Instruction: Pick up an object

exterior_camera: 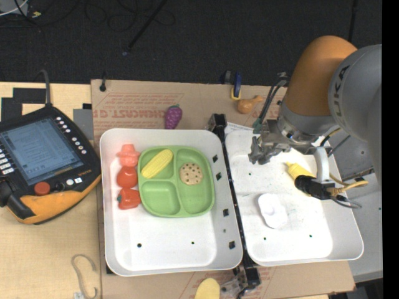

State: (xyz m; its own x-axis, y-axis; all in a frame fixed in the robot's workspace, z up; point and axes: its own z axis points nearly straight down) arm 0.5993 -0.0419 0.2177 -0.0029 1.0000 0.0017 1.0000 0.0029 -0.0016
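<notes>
Where two shallow white bins sit side by side on the pale wooden counter, a sheet of brown printed cardboard lies beneath them. The left bin holds one glossy green plate with three compartments, rounded at the corners. One ridged yellow corn cob lies aslant in the plate's upper-left compartment, and one round, speckled tan cookie lies in the right one. Three small toys stand in a column against the plate's left edge: one knobbly pink piece and, below it, two smooth red pieces.

The right bin holds two things that could be picked up. One is a smooth, elongated yellow piece near mid-bin. The other is a rounded white lump below it and apart from it. The grey arm's dark metal fingers hang over this bin's upper left, near the yellow piece; how far they stand open cannot be told.

Outside the bins are one purple grape-like toy, one tan toy, one yellow toy, one bent metal hook and one orange-edged black pendant with a screen.
</notes>
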